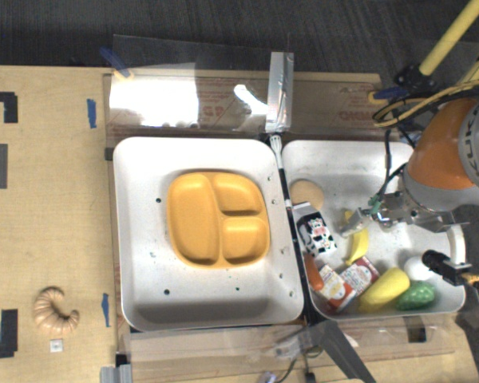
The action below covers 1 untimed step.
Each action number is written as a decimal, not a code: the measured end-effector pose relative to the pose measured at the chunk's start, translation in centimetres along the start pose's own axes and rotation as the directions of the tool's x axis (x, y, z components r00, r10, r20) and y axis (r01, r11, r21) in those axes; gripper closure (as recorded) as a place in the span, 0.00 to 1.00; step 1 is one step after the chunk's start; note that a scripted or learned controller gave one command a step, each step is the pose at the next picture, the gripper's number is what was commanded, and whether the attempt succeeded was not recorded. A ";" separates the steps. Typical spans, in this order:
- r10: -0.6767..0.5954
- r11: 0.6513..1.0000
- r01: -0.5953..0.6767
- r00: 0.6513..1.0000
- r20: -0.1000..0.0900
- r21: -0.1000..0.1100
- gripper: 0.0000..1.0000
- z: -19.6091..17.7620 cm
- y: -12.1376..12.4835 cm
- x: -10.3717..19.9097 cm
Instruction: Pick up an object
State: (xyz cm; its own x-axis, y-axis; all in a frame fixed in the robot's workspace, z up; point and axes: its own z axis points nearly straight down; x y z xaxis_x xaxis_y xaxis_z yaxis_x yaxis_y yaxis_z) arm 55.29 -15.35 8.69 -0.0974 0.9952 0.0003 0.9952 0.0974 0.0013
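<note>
Tabletop (40, 134), light wood, carries two shallow white bins side by side. Left bin (136, 174): one yellow-orange divided tray (218, 218), three compartments, lying flat at the bin's centre. Right bin (319, 159): a cluster of small items along its near edge and left wall. Against the left wall, a round tan disc (306, 191); just nearer, a black-and-white patterned box (316, 234); nearer still, red-and-white packets (343, 282) in the near left corner. A small yellow banana (357, 246) lies toward the bin's middle. Along the near edge, a yellow lemon-like piece (385, 287) touches a green piece (416, 296), with a white rounded item (417, 268) just behind them. Arm enters over the right edge of the right bin; pincer (381, 211) hangs over the bin's middle, near the banana; whether its fingers are spread or closed cannot be told. Off the bins, near the tabletop's near left corner, a tan curled item (56, 309).
</note>
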 end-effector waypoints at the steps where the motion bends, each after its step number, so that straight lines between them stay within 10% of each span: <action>1: -0.002 1.000 0.002 1.000 0.003 -0.004 1.00 -1.0 0.1 0.0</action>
State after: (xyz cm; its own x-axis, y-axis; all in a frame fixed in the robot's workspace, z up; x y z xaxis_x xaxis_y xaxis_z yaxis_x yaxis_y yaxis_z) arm 55.43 -15.35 9.74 -0.0990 0.9951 -0.0027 0.9951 0.0990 0.0057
